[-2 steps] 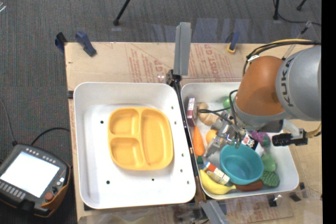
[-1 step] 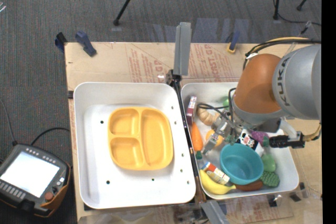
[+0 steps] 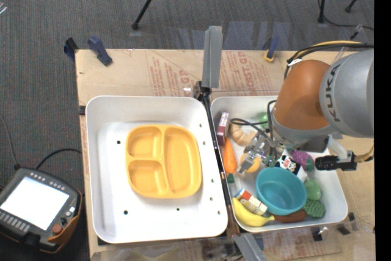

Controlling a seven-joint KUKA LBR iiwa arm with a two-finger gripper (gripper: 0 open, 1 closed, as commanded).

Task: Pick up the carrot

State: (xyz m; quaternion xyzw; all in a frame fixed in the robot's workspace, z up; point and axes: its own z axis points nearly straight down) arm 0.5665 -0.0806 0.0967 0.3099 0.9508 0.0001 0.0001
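The carrot (image 3: 229,158) is a small orange piece with a green tip, lying along the left wall of the right bin (image 3: 339,192). My gripper (image 3: 256,153) hangs low over that bin just to the right of the carrot, under the orange wrist band (image 3: 302,95). A yellowish item (image 3: 248,164) sits right beneath the gripper. Nothing is visibly lifted off the bin floor.
A teal bowl (image 3: 280,189), a banana (image 3: 249,214), a small red-and-white box (image 3: 252,200), green toys (image 3: 314,198) and a purple item (image 3: 303,162) crowd the right bin. The left bin (image 3: 104,131) holds a yellow divided plate (image 3: 164,161). A grey post (image 3: 212,64) stands behind the bins.
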